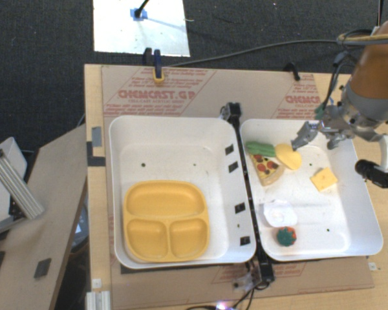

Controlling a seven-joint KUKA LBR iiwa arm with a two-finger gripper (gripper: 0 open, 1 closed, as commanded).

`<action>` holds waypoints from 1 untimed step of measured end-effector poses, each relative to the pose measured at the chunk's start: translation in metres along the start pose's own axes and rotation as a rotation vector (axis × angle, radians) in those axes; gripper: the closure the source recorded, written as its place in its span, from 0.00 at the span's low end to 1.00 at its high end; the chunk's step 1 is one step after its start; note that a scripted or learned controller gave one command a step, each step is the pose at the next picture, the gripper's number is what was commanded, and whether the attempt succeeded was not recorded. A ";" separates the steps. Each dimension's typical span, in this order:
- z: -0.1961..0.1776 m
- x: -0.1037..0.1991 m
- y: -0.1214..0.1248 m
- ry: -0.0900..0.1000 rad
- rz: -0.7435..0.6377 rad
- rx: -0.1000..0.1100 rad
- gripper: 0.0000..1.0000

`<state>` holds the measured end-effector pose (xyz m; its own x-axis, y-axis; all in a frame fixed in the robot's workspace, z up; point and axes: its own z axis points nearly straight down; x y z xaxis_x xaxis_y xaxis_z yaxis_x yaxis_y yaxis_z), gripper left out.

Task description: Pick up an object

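A dark carpeted floor is seen behind a wooden bench [200,82], on which a protective sheet printed with red lettering is laid and two shallow white bins are set side by side. The left bin [136,141] is given over to a yellow divided tray [167,220], placed toward its near edge with its three compartments bare — presumably kept as a drop-off place. The pickable things are gathered in the right bin [355,205]: a pizza slice [267,168] lying flat beside the dividing wall, a green piece [260,148] just behind it, a rounded yellow piece [289,156] touching or nearly touching the slice, a yellow cheese wedge [324,179] lying apart toward the right, a pale whitish item [278,212] and, near the front, a small green object [286,236].

The gripper [323,134] is held low over the far part of the right bin, just beside the rounded yellow piece, which suggests that this cluster is being targeted. One grey finger is seen slanting down towards that piece; whether the jaws are spread or closed cannot be told, and nothing is seen between them.

The arm is cut off at the right edge, so only its orange band and wrist are shown. The whitish item is hard to make out against the bin floor — its shape stays unclear.
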<state>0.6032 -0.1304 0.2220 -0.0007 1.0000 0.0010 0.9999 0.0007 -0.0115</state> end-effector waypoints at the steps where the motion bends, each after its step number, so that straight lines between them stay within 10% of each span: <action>1: -0.008 0.000 0.002 -0.001 -0.002 -0.013 0.00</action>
<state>0.6056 -0.1300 0.2300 -0.0030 1.0000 -0.0004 1.0000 0.0030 0.0013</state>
